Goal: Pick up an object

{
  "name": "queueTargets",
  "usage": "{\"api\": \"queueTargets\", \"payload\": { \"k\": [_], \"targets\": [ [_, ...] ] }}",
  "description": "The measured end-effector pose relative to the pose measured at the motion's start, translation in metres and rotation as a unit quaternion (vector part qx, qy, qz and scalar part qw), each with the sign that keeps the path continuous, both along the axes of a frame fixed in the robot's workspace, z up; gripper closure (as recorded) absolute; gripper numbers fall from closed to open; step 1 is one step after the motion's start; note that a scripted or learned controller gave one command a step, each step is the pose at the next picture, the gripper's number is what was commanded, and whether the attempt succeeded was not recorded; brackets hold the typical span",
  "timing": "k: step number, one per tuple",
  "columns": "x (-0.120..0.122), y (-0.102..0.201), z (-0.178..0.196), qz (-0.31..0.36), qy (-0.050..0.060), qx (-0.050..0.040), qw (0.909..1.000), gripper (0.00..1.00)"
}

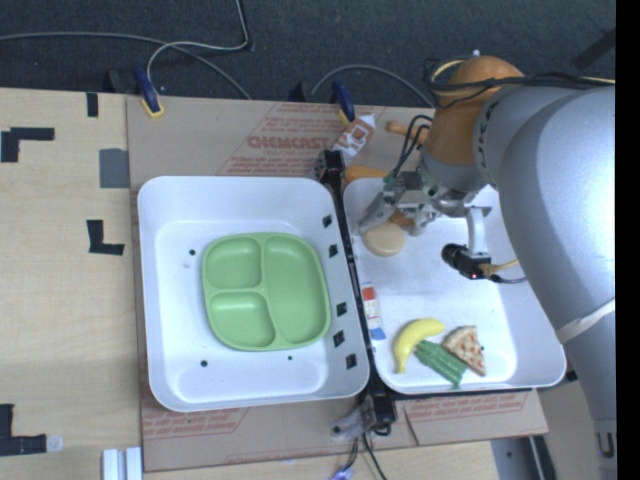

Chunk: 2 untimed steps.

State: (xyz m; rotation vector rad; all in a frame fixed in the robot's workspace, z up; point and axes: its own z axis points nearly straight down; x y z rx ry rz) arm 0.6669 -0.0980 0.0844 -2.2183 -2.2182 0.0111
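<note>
1. A tabletop (pixel 60 268) of pale wood, partly covered with brown cardboard, carries two shallow white bins side by side, with dark carpet and loose cables beyond its far edge.
2. The grey arm (pixel 560 198), orange-banded at the wrist, reaches in from the right, and its pincer (pixel 400 211) hangs over the far-left corner of the right bin (pixel 440 288).
3. A tan, rounded object (pixel 384 240) sits right at the pincer's tip, touching or just under it; whether it lies between the fingers, and how far the pincer is open, cannot be told from this angle.
4. That object is near round, so it shows no clear long axis.
5. Nearer the camera than the pincer, at the right bin's front, a yellow banana (pixel 413 339) curves with its long axis slanting from front-left to back-right.
6. Just right of the banana lies a green vegetable piece (pixel 440 360), slanting the other way, and beside that a pizza slice toy (pixel 466 348).
7. To the pincer's left, the left bin (pixel 170 218) holds a green divided plate (pixel 266 290), well apart from the pincer.
</note>
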Motion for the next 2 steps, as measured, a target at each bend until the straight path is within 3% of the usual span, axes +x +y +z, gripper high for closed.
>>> {"api": "queueTargets", "payload": {
  "k": [2],
  "targets": [
    [-0.0018,0.0015,0.0004,0.0,-0.003,-0.0008,1.0,0.0]
  ]
}}
